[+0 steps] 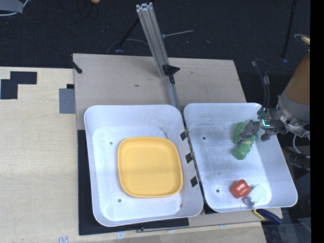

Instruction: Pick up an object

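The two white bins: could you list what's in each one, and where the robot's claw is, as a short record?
left bin: one yellow plate, lying flat
right bin: green toy near the far right side; red object near the front edge
gripper: over the right bin, at the green toy
toy held: cannot tell
arm: enters from the right

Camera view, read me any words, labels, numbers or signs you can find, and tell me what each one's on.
None can be read.
Yellow plate: plain, no print.
Green object and red object: no lettering can be made out at this size.
White bins: unmarked.
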Controlling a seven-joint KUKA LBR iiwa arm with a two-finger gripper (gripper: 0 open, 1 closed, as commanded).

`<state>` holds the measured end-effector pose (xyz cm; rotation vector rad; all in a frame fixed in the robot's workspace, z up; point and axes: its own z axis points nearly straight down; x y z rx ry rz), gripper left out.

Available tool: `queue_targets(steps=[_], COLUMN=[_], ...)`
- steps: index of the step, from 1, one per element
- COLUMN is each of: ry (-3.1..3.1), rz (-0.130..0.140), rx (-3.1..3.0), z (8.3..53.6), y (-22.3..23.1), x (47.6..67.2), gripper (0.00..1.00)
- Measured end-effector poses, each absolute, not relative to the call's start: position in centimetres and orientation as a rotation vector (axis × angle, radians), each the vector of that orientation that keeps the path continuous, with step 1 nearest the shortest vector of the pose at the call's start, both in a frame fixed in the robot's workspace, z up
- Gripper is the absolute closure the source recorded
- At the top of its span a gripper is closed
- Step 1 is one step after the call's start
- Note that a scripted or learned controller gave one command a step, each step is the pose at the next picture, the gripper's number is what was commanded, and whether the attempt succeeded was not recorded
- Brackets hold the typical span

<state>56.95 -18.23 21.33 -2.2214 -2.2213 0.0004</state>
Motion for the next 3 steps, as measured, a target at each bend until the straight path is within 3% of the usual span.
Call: queue_targets(steps=[1, 3], ry=[-2.221, -2.219], rz=[0.0, 0.004], rx=[-2.221, -2.217], z=[21.3, 9.7], y=[-18.2, -18.0], x=[56.9, 56.9], gripper=[0.0, 0.0])
